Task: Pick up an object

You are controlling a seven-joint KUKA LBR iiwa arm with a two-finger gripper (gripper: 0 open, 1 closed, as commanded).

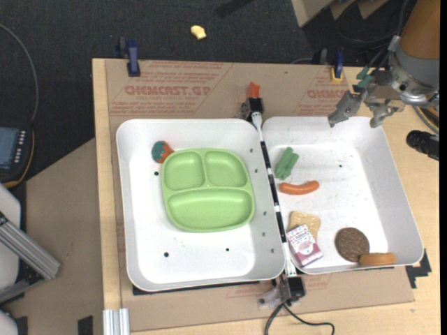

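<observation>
My gripper (361, 114) hovers over the far edge of the right bin (391, 180), its two fingers spread apart with nothing between them. Below it in that bin lie a green pickle-like piece (286, 163), an orange sausage (299, 186), a tan cracker (305, 222), a small pink-and-white packet (303, 246), a brown round cookie (351, 242) and an orange-brown bun piece (377, 259). The left bin (140, 243) holds a green divided plate (207, 188) and a small red-and-teal ball (162, 151) at the plate's far left corner.
Both bins rest on a brown cardboard sheet (202, 82) held by blue clamps (130, 56). A black-and-orange clip (253, 100) sits at the far end of the seam between the bins. A yellow scrap (198, 31) lies on the dark floor beyond.
</observation>
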